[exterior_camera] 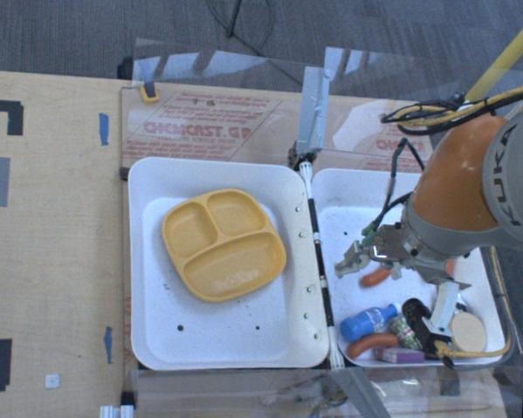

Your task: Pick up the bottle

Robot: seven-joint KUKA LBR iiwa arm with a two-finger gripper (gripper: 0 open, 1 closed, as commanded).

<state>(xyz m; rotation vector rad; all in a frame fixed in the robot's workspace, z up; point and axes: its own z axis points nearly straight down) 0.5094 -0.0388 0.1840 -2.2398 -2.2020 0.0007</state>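
Near the front wall, bottle [368, 322] lies crowded.

We see a bright, even light from above, with no hard shadows. Under the arm [473, 180] there is only a soft, weak shadow on the right bin [348, 226]. The white bins look a little overexposed, and the clear plastic sheets [251, 72] beyond the arm give some glare. The picture is slightly soft, with small items below the gripper [357, 263] not sharp.
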